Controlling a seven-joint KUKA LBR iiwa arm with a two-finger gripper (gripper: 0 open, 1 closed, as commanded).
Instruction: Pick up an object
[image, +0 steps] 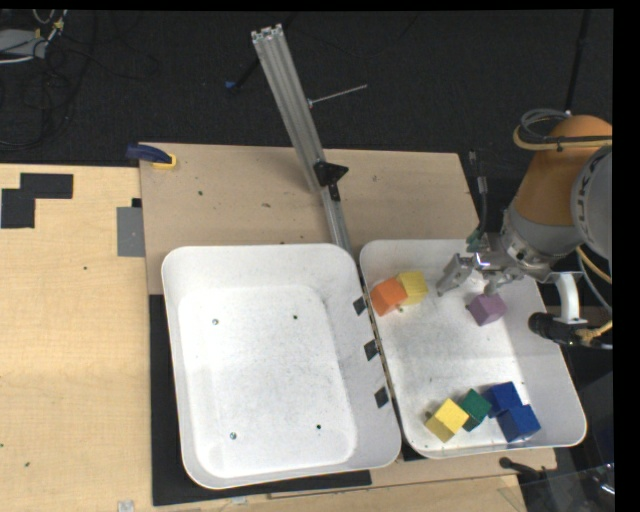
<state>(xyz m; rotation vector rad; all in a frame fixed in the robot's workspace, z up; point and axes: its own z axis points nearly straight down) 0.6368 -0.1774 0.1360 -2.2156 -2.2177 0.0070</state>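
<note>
Nearest, a yellow block (446, 419), green block (476, 408) and two blue blocks (511, 410) are bunched in the right bin (440, 345). Further back, a purple block (487, 308) sits just below the end effector (476, 272), whose fingers are spread with nothing gripped. Orange block (388, 295) and another yellow one (413, 287) are parked left.

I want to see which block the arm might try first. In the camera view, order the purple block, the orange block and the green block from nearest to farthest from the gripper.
1. Purple block: just below the gripper.
2. Orange block: to the gripper's left, near the right bin's left wall.
3. Green block: at the bin's near end, among the yellow and blue blocks.
</note>
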